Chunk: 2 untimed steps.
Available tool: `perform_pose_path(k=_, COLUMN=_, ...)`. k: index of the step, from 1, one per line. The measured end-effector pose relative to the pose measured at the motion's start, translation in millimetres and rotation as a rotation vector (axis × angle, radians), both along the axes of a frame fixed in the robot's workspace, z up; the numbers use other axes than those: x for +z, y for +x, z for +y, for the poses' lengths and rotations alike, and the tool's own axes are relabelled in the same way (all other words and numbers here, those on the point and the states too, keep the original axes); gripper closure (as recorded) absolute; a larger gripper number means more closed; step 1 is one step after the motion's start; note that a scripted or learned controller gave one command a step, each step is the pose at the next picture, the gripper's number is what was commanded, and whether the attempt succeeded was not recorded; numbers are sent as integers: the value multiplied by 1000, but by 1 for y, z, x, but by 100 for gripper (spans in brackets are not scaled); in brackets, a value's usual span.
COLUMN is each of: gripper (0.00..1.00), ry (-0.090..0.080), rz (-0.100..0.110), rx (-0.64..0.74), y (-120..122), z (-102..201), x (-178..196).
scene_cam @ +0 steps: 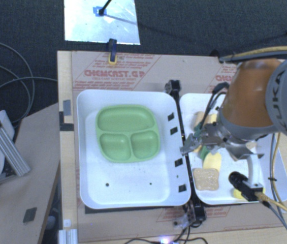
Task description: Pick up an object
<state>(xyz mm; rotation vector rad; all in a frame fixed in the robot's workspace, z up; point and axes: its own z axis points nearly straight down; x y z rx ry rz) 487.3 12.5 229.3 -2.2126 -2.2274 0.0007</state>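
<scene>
As the arm reaches in from the right, the scene reads as follows.

Arm: grey body with an orange band [252, 88], positioned over the right bin [284, 187].

Gripper: the gripper [196, 142] sits low over the left part of the right bin, close to the divider between the two bins.

Fingers: their state cannot be told; the wrist and cabling cover them.

Left bin: the left bin [90, 187] carries a green divided plate [128, 132], lying flat in its upper middle, well apart from the gripper.

Right bin contents: a yellow item [213, 161] lies just below the gripper; a tan square like a slice of toast [206, 179] lies just beside it toward the near edge; a second yellow piece [238, 193] sits near the lower right, partly behind a black fitting.

Pale item: a pale shape [200, 118] shows just above the gripper; its identity cannot be told.

Task target: judged to be one of the items in the right bin, most likely the yellow item beneath the gripper.

Progress: approach appears complete or nearly so. No object is visible between the fingers, so a grasp is not confirmed.

Remaining: secure a grip, lift clear of the bin.

Tabletop: brown board [133, 72] under both bins.
</scene>
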Motion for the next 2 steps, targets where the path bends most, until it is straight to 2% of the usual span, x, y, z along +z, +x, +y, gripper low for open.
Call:
perform_pose_path(k=1, gripper=0, ry=1, rz=-13, rx=1, y=1, z=22, x=91)
perform_pose_path(k=2, gripper=0, ry=2, rz=-10, rx=3, y=0, z=67, x=151)
